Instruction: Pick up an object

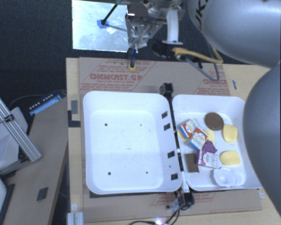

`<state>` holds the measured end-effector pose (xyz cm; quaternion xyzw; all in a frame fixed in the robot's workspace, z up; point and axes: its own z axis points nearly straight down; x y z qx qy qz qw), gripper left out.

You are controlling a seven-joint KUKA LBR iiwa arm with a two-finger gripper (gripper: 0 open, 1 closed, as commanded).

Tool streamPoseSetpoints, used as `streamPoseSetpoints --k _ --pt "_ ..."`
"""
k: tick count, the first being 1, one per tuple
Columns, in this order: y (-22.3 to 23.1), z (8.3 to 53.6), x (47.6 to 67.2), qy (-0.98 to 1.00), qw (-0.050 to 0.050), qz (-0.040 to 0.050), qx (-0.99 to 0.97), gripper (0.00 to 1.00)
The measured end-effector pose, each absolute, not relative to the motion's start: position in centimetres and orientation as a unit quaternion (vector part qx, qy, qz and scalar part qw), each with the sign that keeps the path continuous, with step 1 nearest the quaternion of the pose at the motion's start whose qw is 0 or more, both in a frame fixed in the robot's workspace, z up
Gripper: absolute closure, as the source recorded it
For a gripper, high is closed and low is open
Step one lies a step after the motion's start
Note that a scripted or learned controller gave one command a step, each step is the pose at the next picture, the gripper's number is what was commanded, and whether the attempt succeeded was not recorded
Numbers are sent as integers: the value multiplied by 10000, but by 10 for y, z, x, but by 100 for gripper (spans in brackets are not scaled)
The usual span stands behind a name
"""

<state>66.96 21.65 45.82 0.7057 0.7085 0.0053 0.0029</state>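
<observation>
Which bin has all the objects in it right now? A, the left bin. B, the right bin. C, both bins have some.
B: the round brown cookie, yellow pieces and snack packets all lie in the right bin, while the left bin shows bare white floor.

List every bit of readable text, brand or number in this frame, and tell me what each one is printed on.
"CHEMCAST GP": red print on the brown board under the bins, behind the left bin.
Red print repeated on the board behind the right bin: too blurred to read.
Dark letters on the grey arm, top edge: cut off, unreadable.
Snack packets and purple packet: print too small to read.
</observation>
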Motion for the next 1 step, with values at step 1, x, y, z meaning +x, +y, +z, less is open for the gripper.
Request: streamPoseSetpoints --k 1 --pt "207 503 666 7079 14 30 7064 100"
